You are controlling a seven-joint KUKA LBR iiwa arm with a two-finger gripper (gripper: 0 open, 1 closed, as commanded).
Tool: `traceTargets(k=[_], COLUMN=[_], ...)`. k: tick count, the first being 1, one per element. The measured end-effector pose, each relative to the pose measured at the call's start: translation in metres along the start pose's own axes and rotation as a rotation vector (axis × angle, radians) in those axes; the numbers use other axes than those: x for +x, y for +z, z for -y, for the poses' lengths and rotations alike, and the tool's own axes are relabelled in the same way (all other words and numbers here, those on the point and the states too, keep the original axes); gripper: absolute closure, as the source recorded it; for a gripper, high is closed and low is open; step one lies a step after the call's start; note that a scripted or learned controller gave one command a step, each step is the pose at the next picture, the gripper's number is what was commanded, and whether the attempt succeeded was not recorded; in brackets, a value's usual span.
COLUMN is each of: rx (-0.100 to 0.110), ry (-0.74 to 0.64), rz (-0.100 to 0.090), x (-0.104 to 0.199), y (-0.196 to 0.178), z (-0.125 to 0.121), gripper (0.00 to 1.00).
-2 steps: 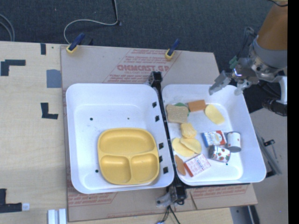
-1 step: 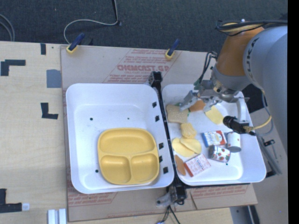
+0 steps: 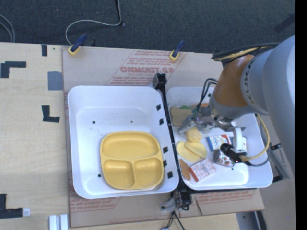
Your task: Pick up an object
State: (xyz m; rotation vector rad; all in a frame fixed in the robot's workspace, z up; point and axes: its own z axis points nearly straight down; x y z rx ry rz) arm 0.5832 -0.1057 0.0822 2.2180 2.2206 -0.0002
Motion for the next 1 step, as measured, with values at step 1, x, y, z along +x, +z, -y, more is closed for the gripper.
traceTargets(k=[1], rx=[-0.005], ry=[0.000], rz=[0.002], x=[-0.0015], y=[-0.0152], z=[-0.0030], gripper=[1.00])
